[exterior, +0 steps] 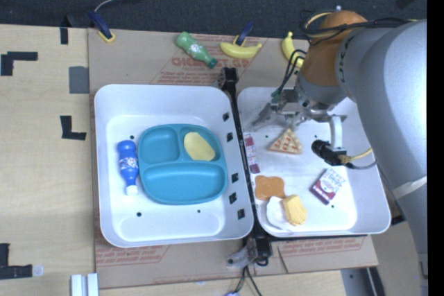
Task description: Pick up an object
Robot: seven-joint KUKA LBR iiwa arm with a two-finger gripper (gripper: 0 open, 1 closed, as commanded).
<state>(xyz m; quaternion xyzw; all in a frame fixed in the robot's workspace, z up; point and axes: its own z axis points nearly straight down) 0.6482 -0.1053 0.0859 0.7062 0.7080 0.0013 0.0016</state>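
White right bin (361, 215): the gripper (283, 114) hangs over its upper part with fingers spread apart, nothing between them. Just below the fingertips lies a waffle wedge (285, 143), the likely target. Judged light, stiff and flat; best taken across its two slanting edges. Also present: toast (269, 186), corn cob (295, 209), purple carton (328, 185). Left bin (111, 100) holds a blue tray (182, 166) and a bottle (127, 166).
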